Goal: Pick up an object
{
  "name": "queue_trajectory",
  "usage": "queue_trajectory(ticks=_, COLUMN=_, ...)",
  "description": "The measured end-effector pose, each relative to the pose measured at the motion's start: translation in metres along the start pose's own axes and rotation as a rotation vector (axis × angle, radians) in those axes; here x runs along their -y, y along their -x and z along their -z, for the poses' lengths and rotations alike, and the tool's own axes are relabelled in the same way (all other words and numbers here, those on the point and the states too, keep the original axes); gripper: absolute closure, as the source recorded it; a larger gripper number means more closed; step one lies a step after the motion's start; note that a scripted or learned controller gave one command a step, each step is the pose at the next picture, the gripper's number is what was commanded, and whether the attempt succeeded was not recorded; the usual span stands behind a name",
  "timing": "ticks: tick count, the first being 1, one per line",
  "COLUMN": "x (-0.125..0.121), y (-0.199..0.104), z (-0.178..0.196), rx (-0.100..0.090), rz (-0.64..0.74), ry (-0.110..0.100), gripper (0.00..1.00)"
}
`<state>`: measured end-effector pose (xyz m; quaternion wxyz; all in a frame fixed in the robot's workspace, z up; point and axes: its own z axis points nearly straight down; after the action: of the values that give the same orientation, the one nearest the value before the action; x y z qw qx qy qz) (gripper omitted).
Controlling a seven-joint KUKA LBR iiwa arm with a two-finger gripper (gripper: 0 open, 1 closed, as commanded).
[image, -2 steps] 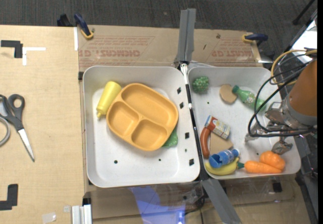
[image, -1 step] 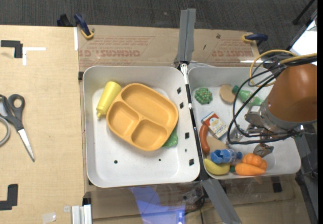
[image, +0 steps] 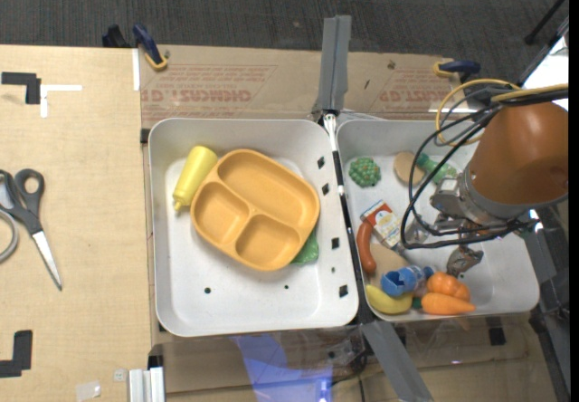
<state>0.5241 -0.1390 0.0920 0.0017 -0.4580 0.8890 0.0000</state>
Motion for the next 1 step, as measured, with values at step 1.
queue_trajectory(ticks=1, x=-0.0162, y=0.0385, z=0.0003, rx=0.001, rz=0.067, ry=-0.001, gripper=0.0)
